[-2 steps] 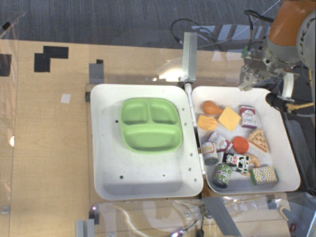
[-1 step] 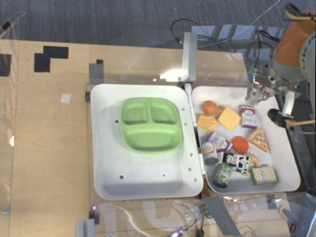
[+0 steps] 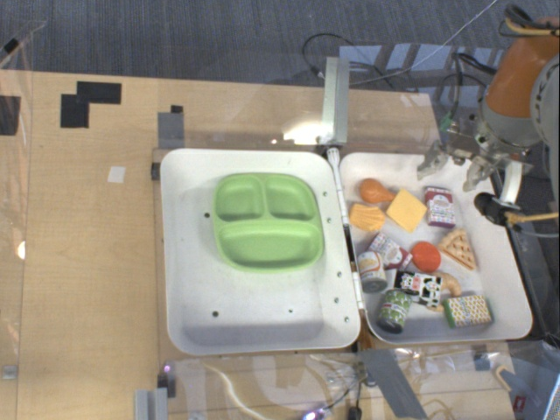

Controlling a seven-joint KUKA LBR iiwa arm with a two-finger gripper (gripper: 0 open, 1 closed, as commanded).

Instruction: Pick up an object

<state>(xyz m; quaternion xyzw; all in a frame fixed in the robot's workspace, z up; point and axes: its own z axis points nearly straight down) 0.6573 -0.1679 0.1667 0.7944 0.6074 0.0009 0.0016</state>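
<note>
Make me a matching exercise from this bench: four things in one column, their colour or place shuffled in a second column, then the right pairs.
Things:
1. divided plate
2. round ball
3. square cheese slice
4. gripper

Descriptions:
A. yellow, in the right bin
B. green, in the left bin
C. above the right bin's far edge, nothing between its fingers
D. red, in the right bin

Pairs: 1-B, 2-D, 3-A, 4-C

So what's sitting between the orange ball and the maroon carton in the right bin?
In the camera view, a yellow cheese slice lies between the orange ball and the maroon carton, tilted like a diamond, close to both.
</note>
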